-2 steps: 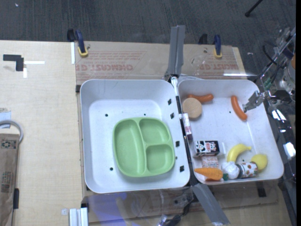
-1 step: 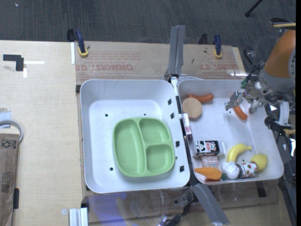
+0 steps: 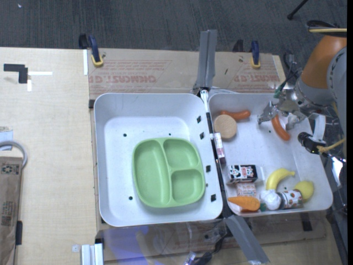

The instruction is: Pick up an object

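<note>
Here, sausage (image 3: 280, 128) beneath end effector (image 3: 277, 114)

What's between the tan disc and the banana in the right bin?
In the camera view, the stretch from the disc to the banana is mostly bare bin floor; the small milk carton sits just beside that line.

Divided tray (image 3: 168, 173) in left bin (image 3: 107, 148)

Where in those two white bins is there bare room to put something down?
Left bin: bare floor rings the green divided plate, widest along the far wall. Right bin: an open patch mid-floor, between the round tan disc, the milk carton and the banana. Its near edge is crowded, and the gripper hovers at the far right.
</note>
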Robot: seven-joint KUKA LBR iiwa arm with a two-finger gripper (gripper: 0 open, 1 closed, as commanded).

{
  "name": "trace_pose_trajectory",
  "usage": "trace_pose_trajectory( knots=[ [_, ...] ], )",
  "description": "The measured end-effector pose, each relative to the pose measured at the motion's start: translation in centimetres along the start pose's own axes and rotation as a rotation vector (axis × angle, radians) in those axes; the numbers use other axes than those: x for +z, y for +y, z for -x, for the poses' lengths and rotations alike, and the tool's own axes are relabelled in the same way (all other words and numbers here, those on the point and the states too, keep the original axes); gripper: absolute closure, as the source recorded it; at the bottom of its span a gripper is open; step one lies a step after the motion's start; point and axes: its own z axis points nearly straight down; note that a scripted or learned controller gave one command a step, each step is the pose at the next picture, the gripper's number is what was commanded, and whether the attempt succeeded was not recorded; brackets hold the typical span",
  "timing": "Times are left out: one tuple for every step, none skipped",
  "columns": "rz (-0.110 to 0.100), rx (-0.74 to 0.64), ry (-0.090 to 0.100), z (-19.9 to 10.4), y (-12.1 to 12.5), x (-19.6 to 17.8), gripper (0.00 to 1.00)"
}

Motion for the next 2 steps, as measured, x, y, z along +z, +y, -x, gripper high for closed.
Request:
trace_pose_trajectory(
  knots=[
    [0.0,0.0,0.0,0.0,0.0,0.0,0.0],
    [-0.003,-0.002,-0.007,0.23,-0.02,-0.67,1.0]
  ],
)
